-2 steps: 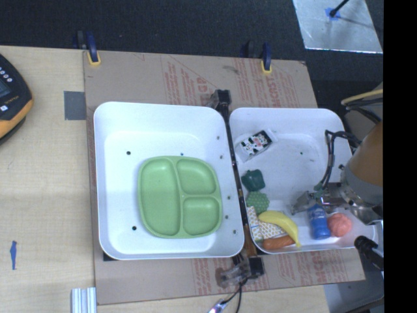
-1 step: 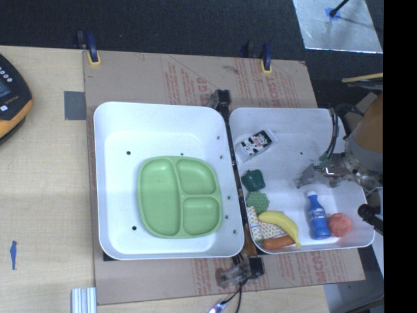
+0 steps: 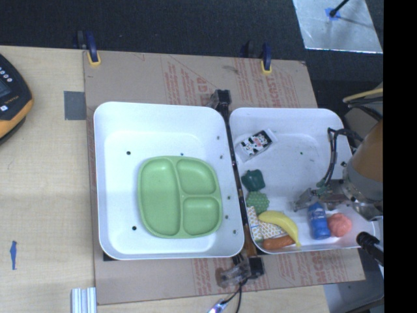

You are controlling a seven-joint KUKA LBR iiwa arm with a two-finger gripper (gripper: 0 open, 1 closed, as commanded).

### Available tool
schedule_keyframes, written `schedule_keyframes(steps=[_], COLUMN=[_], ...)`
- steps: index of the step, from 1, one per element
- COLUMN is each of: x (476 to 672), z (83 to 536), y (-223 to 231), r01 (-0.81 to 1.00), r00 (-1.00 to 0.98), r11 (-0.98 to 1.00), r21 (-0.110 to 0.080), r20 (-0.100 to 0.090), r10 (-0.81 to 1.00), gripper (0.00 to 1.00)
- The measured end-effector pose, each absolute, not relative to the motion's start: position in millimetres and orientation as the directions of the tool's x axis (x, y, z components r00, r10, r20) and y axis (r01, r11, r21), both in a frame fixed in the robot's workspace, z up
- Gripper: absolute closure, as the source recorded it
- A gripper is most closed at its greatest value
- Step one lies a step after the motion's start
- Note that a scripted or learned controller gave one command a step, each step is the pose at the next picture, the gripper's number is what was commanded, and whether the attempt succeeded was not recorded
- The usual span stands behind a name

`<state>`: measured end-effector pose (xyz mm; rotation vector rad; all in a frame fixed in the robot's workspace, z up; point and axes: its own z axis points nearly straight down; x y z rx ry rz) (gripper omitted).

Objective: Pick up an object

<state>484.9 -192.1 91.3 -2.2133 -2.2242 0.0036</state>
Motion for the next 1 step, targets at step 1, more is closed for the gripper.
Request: schedule_keyframes(steps=[1], x=[568.2], z=[92.3], y=[-212.0], r01=[1.0], r00=[-0.004], r11=[0.004], r21=[-0.001], r20=[0.0], r10=[1.0], gripper=[0.0])
